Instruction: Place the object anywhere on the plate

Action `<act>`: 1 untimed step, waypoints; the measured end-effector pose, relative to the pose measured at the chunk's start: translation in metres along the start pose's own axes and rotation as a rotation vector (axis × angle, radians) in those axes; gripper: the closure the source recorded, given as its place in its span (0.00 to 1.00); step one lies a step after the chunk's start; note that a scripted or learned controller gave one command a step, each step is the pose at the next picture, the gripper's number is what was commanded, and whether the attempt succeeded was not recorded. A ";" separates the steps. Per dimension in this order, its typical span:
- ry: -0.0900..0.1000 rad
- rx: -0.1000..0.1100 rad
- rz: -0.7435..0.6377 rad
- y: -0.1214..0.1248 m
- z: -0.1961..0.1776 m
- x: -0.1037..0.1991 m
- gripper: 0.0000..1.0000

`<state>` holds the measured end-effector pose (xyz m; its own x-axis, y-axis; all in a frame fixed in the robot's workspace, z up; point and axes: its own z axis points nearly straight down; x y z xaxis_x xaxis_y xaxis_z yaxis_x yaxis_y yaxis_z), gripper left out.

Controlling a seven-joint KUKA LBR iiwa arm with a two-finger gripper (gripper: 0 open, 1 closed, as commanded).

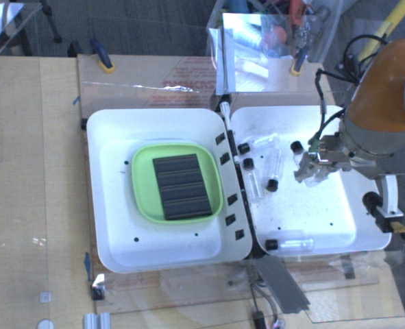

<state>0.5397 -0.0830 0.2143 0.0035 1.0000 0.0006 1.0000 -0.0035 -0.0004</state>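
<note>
A square light-green plate lies in the middle of the left white bin. A dark grey ribbed block rests flat on the plate and covers most of its centre. My gripper hangs over the right white bin, near its middle and well right of the plate. It is close above the bin floor, next to a small black-capped piece. The grey wrist and orange band rise behind it and hide the bin's right side.
Several clear vials with black caps lie in the right bin: one at the back left, one in the middle, one at the front. A divider with black clips separates the bins. A clear box of clutter stands behind.
</note>
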 end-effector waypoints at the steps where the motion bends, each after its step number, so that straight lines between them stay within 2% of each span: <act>1: 0.000 0.000 0.000 0.000 0.000 0.000 0.00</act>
